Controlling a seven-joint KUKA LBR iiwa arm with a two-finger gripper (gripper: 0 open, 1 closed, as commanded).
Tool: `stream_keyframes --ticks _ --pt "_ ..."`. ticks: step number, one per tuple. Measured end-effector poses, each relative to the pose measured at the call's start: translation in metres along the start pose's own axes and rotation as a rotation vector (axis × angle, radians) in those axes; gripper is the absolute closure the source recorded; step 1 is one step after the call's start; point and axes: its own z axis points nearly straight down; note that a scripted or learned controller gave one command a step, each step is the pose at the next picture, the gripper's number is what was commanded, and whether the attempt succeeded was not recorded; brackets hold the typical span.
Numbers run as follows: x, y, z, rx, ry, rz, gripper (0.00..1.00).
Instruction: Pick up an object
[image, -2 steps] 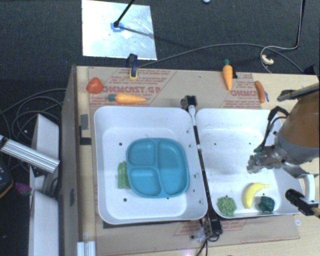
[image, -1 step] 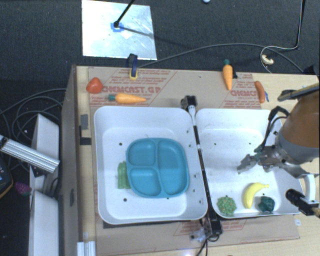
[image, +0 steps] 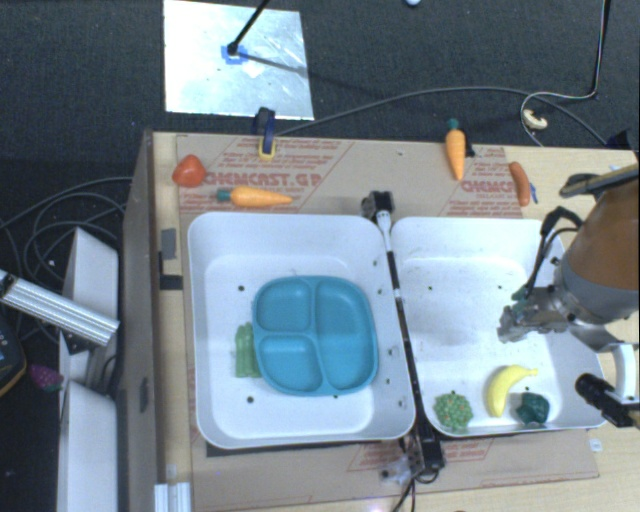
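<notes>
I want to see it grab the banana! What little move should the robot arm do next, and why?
Probably slide the gripper a little toward the near edge of the right bin, then lower it. The gripper sits over bare bin floor, while the yellow banana lies just nearer the front wall, between the green bunch and the dark teal piece, with nothing on top of it.

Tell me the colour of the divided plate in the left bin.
Light blue; the divided plate shows clearly in the camera view.
</notes>
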Motion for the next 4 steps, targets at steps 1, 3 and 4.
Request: stream_keyframes --ticks 1,3,4 --pt "0.0 0.0 0.0 0.0 0.0 0.0 0.0" --pt "0.0 0.001 -0.01 -0.003 0.0 -0.003 0.0" --pt "0.0 0.003 -0.021 -0.005 0.0 -0.006 1.0"
